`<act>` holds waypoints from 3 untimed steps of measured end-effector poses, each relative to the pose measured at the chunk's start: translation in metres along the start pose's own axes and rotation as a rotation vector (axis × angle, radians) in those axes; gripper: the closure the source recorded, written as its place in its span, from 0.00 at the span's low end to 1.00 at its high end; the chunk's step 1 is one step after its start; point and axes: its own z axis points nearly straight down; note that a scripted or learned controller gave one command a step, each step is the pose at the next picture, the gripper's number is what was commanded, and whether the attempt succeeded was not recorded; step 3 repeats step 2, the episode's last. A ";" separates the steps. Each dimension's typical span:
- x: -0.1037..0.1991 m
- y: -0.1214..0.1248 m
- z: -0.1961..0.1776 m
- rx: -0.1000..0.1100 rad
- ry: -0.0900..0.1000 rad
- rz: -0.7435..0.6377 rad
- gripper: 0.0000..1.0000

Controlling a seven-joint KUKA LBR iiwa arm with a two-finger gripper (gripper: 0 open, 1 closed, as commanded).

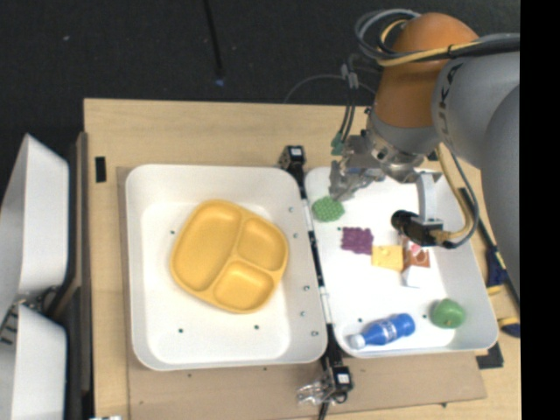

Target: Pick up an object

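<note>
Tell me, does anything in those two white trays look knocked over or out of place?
Only mildly. The blue bottle lies on its side near the front edge of the right bin, rather than standing. The yellow divided plate sits askew in the left bin. Nothing looks spilled or broken.

Pale wooden bench top (192, 129) across middle of frame, dark floor above it. Left shallow white bin (149, 322) at centre-left; yellow three-compartment plastic plate (229, 255) lies flat at its middle. Right shallow white bin (385, 309) just beside it at centre-right. White boxy units (39, 217) at left frame edge.
</note>
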 end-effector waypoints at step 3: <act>0.103 -0.010 0.006 0.000 0.000 -0.001 1.00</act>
